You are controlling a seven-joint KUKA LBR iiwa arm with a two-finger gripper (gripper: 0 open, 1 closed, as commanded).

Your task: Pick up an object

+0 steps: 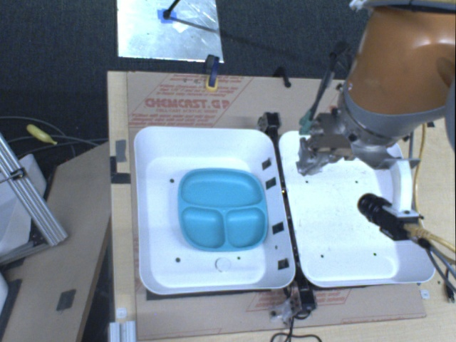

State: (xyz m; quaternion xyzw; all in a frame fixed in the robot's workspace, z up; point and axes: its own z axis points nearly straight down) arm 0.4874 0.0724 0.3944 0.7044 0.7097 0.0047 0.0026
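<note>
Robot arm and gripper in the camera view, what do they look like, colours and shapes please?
The arm has a big rounded orange band, with a grey ring beneath it at the wrist. The gripper is small, boxy grey metal, with a small green part on its upper side and a thin dark cable running up from it.

Blue tray (221, 209) – smooth semi-gloss plastic, left bin (148, 212) and right bin (335, 223) – smooth matt white plastic, brown board (185, 100) matt card, silver sheet (142, 20) crinkled reflective foil
</note>
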